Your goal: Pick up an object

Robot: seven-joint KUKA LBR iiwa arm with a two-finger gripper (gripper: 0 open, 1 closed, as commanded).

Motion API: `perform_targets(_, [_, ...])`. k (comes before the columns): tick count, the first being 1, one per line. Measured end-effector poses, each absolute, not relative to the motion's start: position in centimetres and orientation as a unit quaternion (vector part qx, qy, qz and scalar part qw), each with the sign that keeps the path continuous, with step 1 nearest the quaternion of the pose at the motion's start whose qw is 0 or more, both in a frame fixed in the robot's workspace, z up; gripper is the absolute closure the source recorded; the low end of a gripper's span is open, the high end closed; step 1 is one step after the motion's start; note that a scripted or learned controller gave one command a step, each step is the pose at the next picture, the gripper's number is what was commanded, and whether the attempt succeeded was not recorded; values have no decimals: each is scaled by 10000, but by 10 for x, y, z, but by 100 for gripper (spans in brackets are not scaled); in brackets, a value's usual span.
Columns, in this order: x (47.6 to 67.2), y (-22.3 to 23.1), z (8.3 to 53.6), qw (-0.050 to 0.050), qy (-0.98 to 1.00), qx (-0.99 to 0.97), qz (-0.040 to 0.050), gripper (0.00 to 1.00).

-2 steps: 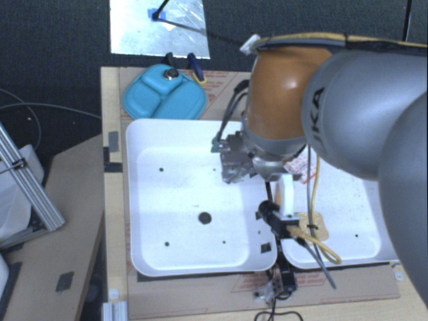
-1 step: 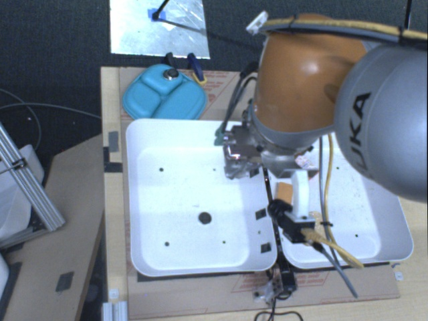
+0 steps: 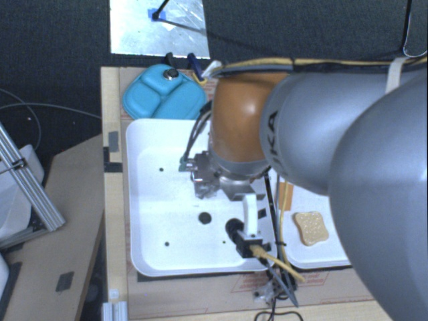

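Item, blue and moulded (image 3: 164, 93), is set beyond the far rim of the left bin (image 3: 144, 199). Gripper (image 3: 204, 184) is held low over that bin; whether it is wide or narrow cannot be told. Thin tan stick (image 3: 286, 196) is laid in the right bin (image 3: 314, 256). Just beside it, a bread-slice-shaped piece (image 3: 311, 227) lies flat: tan, speckled, round-topped.

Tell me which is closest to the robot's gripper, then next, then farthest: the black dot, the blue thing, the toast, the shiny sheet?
1. Black dot, on the left bin floor, right beside the gripper.
2 and 3. Blue thing, behind the left bin, and toast, in the right bin: too close to call.
4. Shiny sheet, at the very back.
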State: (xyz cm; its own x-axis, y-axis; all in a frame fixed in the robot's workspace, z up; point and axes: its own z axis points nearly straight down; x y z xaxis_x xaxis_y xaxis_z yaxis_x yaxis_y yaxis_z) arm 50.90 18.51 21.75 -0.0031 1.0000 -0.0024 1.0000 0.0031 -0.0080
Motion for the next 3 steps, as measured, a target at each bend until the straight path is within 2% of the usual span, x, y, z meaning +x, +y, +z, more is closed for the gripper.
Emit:
perform_targets(1, [508, 124, 204, -1, -7053, -7089, 14, 100])
perform_targets(2, [523, 71, 299, -47, -7055, -7087, -45, 100])
perform_targets(3, [486, 100, 382, -24, -7097, -7045, -55, 100])
